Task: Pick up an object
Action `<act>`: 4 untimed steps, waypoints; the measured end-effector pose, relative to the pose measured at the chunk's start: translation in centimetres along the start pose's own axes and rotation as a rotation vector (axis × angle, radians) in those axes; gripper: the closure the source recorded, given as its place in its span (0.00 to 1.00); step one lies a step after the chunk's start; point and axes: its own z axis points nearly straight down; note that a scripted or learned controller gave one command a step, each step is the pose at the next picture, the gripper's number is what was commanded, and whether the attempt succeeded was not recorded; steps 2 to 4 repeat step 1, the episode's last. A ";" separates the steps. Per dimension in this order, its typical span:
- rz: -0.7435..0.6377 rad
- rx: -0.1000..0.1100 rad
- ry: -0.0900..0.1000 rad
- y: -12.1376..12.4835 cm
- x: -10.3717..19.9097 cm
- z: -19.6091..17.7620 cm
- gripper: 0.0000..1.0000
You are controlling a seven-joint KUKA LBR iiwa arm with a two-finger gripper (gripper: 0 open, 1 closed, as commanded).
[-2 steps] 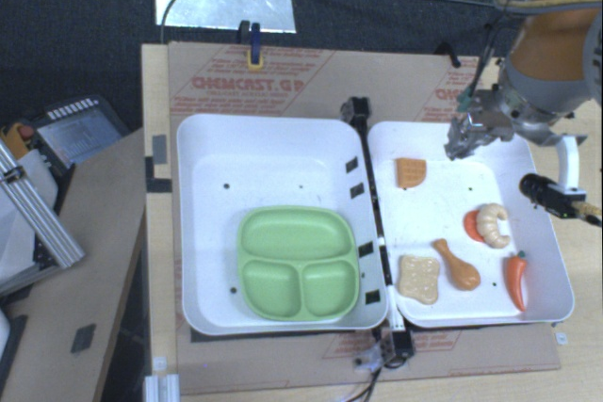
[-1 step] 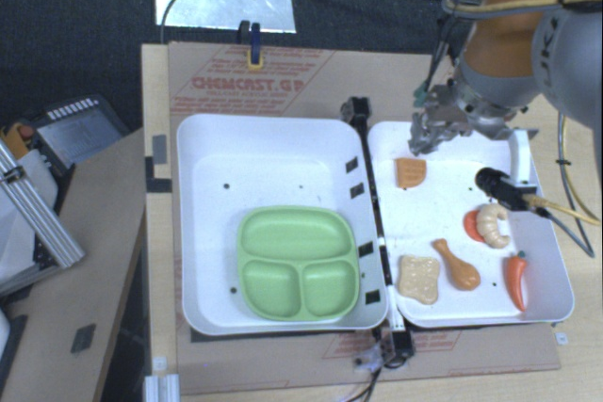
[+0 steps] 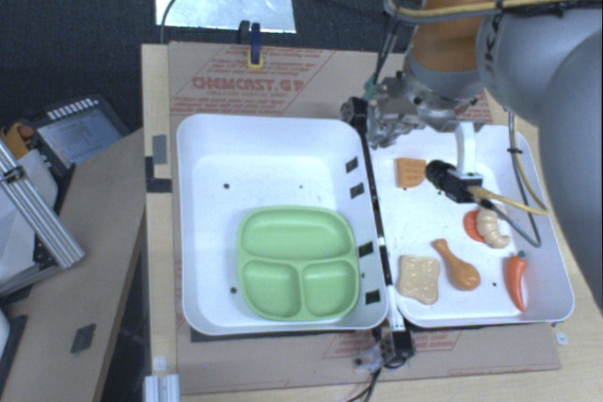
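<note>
My gripper (image 3: 380, 129) hangs over the back left corner of the right bin (image 3: 546, 292), by the wall between the two bins. Nothing shows between it and the bin floor. An orange square piece (image 3: 410, 172) lies just to its front right. Further forward lie a red and white piece (image 3: 485, 227), a brown drumstick (image 3: 457, 265), a pale cracker-like slice (image 3: 419, 279) and an orange carrot (image 3: 515, 281) near the right wall.
The left bin (image 3: 203, 202) holds a green divided plate (image 3: 297, 261) at its front right. The grey arm with its orange band (image 3: 466, 9) reaches in from the upper right, above the back of the right bin.
</note>
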 end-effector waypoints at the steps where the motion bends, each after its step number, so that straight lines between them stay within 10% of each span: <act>1: 0.001 0.001 0.000 1.1 5.5 1.7 1.00; 4: 0.001 0.001 0.000 1.1 5.5 1.7 1.00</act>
